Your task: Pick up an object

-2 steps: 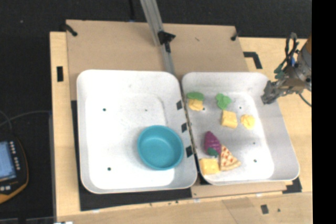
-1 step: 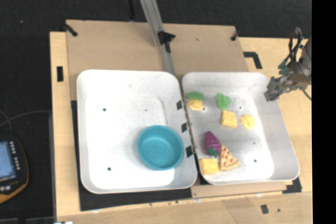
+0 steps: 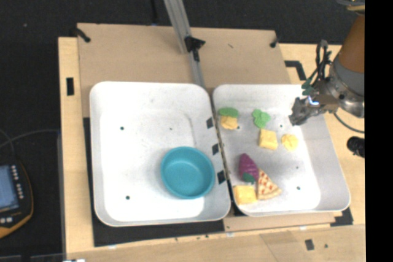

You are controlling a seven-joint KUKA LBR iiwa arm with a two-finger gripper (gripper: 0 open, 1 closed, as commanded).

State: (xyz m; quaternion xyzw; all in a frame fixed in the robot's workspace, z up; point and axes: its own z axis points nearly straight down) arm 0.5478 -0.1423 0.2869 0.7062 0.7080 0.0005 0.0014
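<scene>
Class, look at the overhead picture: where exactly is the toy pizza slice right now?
The toy pizza slice lies in the right-hand bin, near its front edge, just right of the yellow block and below the purple toy.

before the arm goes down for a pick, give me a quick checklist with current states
1. Gripper over the right bin: ok, near its upper right part.
2. Gripper free of load: ok, nothing seen between its fingers.
3. Finger opening: cannot tell, too small and dark.
4. Nearest target: ok, the small yellow piece lies just below the gripper in the camera view, apart from the yellow block.
5. Cluttered targets: not ok, the purple piece, pizza slice and yellow wedge lie packed together.
6. Blue bowl: ok, alone in the left bin.
</scene>
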